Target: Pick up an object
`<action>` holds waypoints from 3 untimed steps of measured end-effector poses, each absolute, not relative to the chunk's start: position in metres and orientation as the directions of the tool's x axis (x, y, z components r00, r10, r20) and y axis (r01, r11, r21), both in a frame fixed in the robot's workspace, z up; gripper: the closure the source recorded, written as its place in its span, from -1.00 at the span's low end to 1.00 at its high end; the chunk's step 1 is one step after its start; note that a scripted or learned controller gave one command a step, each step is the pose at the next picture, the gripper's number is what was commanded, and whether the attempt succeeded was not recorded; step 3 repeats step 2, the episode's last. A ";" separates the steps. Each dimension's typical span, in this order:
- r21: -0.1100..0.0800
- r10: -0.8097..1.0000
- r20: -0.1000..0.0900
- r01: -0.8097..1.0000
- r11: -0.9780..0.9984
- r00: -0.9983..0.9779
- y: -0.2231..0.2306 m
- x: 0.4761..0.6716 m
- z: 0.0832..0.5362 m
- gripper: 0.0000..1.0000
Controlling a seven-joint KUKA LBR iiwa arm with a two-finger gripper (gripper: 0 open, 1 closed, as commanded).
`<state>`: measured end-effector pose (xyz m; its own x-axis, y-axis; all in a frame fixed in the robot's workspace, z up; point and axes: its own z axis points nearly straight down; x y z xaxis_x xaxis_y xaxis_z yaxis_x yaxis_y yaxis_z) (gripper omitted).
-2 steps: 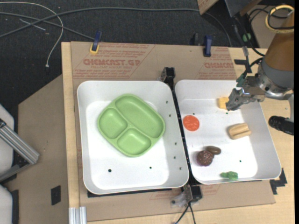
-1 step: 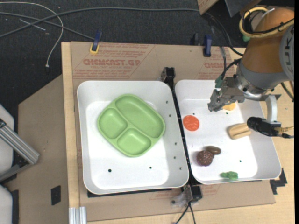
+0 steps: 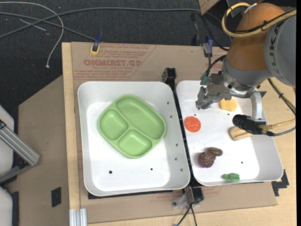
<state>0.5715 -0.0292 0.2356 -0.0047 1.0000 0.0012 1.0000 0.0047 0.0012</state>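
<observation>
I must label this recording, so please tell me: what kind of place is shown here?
Probably a robotics lab bench set up for pick-up trials. A robot arm reaches over two white bins on a cardboard sheet, with loose cables on the floor and toy food such as an orange disc.

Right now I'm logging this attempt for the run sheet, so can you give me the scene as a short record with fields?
left bin: green divided plate, three compartments
right bin: orange disc, yellow block, tan block, brown lump, small green piece
tool: over right bin's far left part, above the orange disc
held item: none visible
</observation>
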 end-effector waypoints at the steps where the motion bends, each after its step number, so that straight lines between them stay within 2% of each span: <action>1: 0.002 1.000 0.001 1.000 0.005 -0.005 0.026 0.581 0.242 1.00; 2: 0.000 1.000 0.002 1.000 0.006 -0.006 0.083 0.589 0.226 1.00; 3: 0.000 1.000 0.002 1.000 0.006 -0.006 0.083 0.589 0.226 1.00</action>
